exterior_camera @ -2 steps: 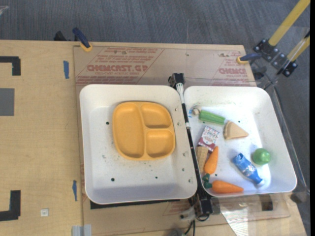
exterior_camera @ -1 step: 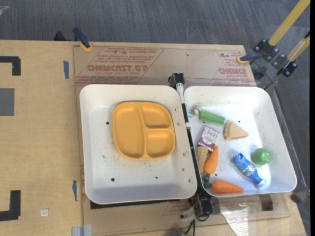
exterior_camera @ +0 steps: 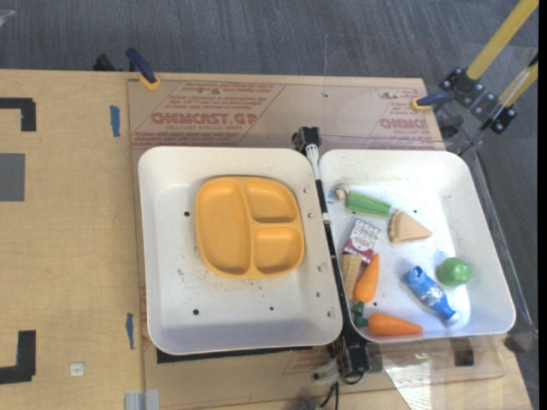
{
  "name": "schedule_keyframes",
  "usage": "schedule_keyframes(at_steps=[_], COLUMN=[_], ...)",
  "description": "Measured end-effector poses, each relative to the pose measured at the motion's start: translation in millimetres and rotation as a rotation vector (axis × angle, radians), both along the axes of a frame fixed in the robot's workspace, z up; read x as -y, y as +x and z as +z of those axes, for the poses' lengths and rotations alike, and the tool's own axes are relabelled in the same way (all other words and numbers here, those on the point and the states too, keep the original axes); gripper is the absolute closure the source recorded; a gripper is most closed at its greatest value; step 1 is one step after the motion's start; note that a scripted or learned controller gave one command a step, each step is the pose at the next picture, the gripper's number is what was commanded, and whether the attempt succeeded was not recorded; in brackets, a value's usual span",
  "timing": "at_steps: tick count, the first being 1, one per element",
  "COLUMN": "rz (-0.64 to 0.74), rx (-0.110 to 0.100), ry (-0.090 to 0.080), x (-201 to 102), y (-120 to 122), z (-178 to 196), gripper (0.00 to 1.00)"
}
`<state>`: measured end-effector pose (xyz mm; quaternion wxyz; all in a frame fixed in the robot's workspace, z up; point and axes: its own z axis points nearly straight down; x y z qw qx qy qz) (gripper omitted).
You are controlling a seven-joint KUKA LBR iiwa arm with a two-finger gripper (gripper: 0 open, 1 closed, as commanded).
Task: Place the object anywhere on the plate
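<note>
Nearest the camera, an orange plastic carrot (exterior_camera: 395, 324) lies in the right white bin (exterior_camera: 483, 229), long axis pointing 3 o'clock. Its target, the yellow three-compartment plate (exterior_camera: 249, 225) in the left white bin (exterior_camera: 162, 254), sits toward 10 o'clock.

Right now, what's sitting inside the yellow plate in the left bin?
Nothing visible lies in the yellow plate; its three compartments show bare. The toy food, including two carrots and a green ball, sits in the right bin. Whatever is beneath the plate is covered.
</note>
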<state>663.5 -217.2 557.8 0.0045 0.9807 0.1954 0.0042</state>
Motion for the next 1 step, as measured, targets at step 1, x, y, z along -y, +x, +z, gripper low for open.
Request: schedule_keyframes(at_steps=[1], rz=[0.000], rx=[-0.001], ry=[0.000], x=[0.1], y=[0.1], z=[-0.6], gripper=[0.00])
